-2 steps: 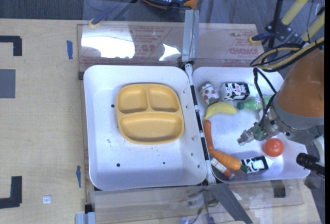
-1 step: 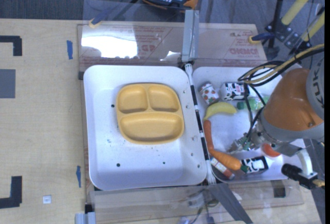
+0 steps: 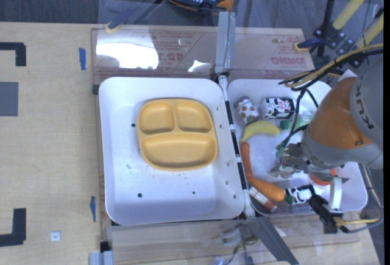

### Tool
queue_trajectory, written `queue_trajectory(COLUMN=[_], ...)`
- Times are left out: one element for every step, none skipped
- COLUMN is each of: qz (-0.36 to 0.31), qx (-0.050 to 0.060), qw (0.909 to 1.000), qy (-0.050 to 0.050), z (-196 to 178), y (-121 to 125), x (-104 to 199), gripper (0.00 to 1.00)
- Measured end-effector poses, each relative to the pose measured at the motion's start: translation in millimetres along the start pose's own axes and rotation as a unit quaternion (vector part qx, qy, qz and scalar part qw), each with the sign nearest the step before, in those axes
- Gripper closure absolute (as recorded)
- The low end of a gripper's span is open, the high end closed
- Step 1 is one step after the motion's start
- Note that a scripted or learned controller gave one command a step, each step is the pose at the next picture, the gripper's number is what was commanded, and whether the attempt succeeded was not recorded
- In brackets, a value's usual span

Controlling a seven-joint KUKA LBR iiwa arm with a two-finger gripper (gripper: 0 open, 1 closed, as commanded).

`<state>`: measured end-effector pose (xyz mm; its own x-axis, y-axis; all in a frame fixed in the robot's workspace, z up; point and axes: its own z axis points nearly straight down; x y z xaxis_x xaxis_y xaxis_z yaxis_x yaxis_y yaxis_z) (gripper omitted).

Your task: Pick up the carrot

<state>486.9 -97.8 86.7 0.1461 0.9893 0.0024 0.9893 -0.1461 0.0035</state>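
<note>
The carrot [image 3: 269, 189], an orange tapered piece, lies near the front edge of the right bin [image 3: 356, 194], pointing left to right. My gripper [image 3: 286, 163] hangs over the middle of that bin, just above and slightly right of the carrot, under the arm's orange band [image 3: 337, 123]. Nothing shows held in the gripper. The carrot rests on the bin floor, apart from the gripper.
A reddish-orange stick [image 3: 245, 162] lies along the right bin's left wall, touching the carrot's left end. A banana [image 3: 259, 130], a red-and-white ball [image 3: 246, 110] and a cow-patterned item [image 3: 278, 107] sit further back. Another black-and-white item [image 3: 300, 195] lies right of the carrot. The left bin [image 3: 116, 154] holds a yellow divided plate [image 3: 177, 134].
</note>
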Motion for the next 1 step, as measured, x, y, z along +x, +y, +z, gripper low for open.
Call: queue_trajectory(qz=[0.055], qx=[0.003], qw=[0.9985], qy=[-0.002], z=[-96.6], y=[39.4], x=[16.6], gripper=[1.00])
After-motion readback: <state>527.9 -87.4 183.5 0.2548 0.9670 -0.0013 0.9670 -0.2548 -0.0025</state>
